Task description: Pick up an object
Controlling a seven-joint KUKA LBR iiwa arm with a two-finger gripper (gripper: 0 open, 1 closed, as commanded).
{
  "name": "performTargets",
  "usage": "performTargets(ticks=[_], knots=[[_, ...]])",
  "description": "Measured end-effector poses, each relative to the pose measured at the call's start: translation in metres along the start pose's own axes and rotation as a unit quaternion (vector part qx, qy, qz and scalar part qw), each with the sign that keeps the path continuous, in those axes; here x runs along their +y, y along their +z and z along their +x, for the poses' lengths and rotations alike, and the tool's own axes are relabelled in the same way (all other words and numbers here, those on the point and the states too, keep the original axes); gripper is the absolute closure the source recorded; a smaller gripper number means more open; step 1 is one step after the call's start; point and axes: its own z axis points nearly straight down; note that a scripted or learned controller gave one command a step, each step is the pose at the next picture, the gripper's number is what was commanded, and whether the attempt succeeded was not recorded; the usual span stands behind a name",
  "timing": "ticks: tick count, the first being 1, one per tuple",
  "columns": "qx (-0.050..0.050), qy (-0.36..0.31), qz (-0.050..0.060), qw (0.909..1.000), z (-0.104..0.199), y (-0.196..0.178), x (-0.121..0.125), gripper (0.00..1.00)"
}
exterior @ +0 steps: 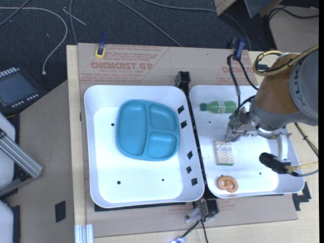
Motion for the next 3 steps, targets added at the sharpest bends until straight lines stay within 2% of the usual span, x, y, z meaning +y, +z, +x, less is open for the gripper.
performTargets(ticks=[2, 3], knots=[[-0.003, 0.0, 0.002, 1.0, 0.005, -0.127, 0.007, 1.0], [-0.003, 0.0, 0.005, 1.0, 0.005, -0.135, 0.008, 1.0]])
